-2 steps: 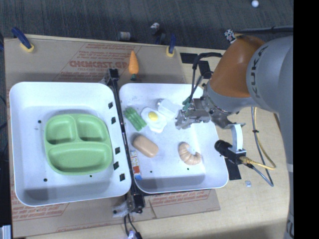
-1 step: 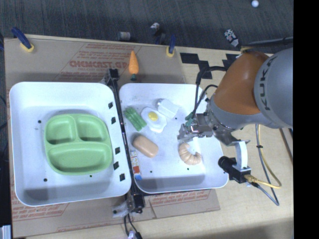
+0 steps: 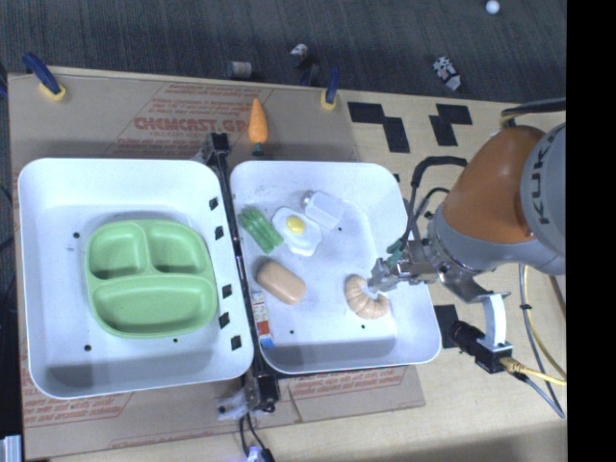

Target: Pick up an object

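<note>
the croissant [image 3: 367,297] lies in the right bin [image 3: 416,340], directly under the jaws [image 3: 382,279], near the bin's right wall; whether the jaws are spread or pinching it cannot be told from here. to the left of the jaws sit a tan bread roll [image 3: 280,282], a fried egg [image 3: 297,229], a green ridged piece [image 3: 259,228] and a clear plastic piece [image 3: 324,210]. further left, the other bin [image 3: 38,258] holds a green divided tray [image 3: 150,277]
</note>
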### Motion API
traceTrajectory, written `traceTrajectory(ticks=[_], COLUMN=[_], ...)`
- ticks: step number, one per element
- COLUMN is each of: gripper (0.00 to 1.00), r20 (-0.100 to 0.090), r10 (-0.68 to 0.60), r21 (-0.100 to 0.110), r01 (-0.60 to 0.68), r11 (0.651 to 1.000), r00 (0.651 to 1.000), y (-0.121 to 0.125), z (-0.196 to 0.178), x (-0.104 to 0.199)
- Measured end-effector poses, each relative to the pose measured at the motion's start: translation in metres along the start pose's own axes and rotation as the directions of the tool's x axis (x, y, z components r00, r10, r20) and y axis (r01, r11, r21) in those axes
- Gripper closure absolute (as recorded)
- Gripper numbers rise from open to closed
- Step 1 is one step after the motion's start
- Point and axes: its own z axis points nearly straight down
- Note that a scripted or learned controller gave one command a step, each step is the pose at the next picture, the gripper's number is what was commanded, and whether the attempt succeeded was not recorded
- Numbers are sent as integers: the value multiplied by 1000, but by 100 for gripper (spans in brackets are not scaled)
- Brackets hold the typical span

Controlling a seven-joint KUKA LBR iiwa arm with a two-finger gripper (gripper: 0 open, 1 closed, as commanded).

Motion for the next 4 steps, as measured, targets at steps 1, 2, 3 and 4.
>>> traceTrajectory(ticks=[1, 2, 3, 4], gripper=[100, 0, 0, 0], r20=[-1, -1, -1, -2], r10=[1, 1, 1, 0], r21=[-3, -1, -1, 2], r01=[-1, -1, -1, 0], r11=[1000, 1000, 1000, 1000], r00=[1000, 1000, 1000, 1000], y=[92, 91, 91, 97], z=[-57, -57, -57, 101], x=[-8, -8, -8, -15])
